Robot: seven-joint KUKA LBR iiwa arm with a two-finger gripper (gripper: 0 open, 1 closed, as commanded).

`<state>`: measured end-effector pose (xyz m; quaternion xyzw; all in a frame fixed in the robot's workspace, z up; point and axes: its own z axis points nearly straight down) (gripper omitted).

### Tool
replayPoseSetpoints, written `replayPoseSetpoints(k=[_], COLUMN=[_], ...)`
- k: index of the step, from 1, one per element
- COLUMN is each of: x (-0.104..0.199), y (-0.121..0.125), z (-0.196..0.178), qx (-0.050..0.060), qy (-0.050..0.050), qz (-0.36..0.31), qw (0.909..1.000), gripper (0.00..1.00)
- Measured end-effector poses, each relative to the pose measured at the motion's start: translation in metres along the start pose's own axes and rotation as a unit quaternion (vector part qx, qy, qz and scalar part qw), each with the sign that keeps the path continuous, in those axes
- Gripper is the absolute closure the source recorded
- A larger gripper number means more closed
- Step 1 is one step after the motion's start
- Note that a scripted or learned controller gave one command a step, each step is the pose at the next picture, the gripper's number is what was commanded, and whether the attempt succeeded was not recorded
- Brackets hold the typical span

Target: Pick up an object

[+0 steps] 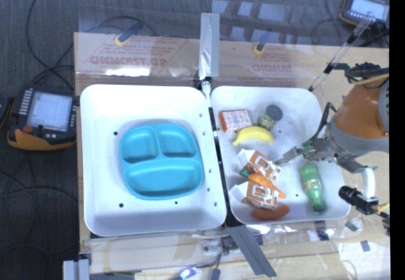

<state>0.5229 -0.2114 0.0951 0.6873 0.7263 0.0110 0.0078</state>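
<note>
Reaching in from the right, the grey arm's pincer [297, 153] hangs low in the right white bin [302, 98], just beside the green plastic bottle [312, 187] lying near the yellow banana [252, 135]; I cannot tell its opening.

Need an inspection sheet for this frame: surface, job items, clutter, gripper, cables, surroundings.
Surface: bench with left bin and right bin side by side.
Job's things: right bin holds banana, green bottle, red carton, small can, carrot, two snack packs, sausage.
Clutter: blue divided tray in left bin.
Gripper: gripper low over right bin, between banana and bottle; grasp cannot be judged.
Cables: on floor at left and top.
Surroundings: teach pendant on floor left; another top right.
</note>
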Motion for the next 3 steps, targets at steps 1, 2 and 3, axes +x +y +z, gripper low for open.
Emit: replayPoseSetpoints(k=[1,2,3], x=[0.000,0.017,0.018], y=[-0.025,-0.016,-0.016], z=[-0.001,0.004,-0.005], qx=[-0.002,0.004,0.006], qy=[0.000,-0.007,-0.005], qz=[0.000,0.027,0.027], qw=[1.0000,0.9996,0.9996], gripper=[0.00,0.00,1.00])
